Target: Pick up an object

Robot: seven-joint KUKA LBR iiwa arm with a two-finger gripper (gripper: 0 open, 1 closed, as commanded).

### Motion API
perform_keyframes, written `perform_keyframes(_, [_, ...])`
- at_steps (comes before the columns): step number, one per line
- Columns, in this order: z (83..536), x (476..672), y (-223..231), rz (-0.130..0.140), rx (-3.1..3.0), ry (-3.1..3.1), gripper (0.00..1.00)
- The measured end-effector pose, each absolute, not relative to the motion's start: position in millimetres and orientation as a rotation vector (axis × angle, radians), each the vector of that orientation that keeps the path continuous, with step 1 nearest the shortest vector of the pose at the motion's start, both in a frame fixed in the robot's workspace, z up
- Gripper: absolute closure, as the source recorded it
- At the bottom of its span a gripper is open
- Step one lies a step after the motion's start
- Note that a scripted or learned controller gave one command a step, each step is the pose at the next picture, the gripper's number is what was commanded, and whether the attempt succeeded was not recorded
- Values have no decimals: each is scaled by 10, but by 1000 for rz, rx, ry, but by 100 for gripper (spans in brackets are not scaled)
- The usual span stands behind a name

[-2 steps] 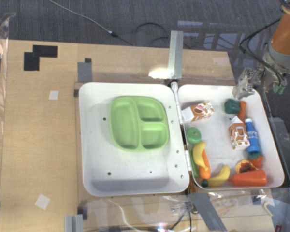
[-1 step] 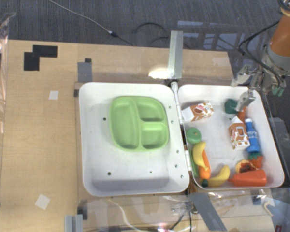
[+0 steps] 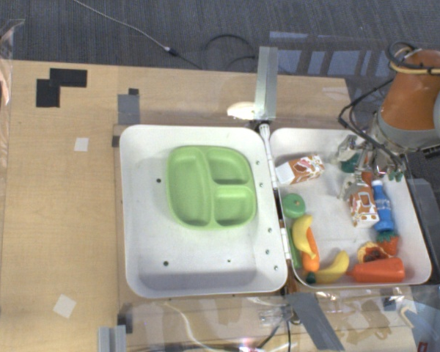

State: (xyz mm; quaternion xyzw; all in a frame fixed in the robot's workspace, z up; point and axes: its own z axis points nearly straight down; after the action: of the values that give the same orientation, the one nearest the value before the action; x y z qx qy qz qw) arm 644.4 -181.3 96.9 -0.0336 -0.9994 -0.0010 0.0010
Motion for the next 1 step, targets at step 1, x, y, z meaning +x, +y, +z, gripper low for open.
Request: perform_keyframes(1, [883, 5932, -2046, -1, -428, -3123, 0])
